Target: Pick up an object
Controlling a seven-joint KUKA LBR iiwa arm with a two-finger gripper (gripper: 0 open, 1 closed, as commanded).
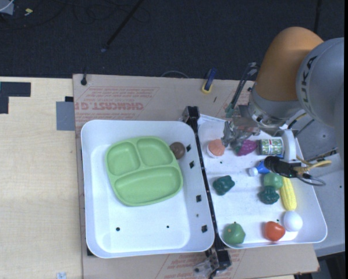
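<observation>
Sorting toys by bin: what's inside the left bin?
The left bin holds a green divided plate and a small brown ball at its right edge. Whatever lies beneath the plate is covered.

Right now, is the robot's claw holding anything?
Gripper: low in the right bin, beside the pink toy and purple toy; its grip cannot be told.

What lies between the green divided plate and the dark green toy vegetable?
In the camera view, the black divider between the bins; plate, vegetable.
</observation>
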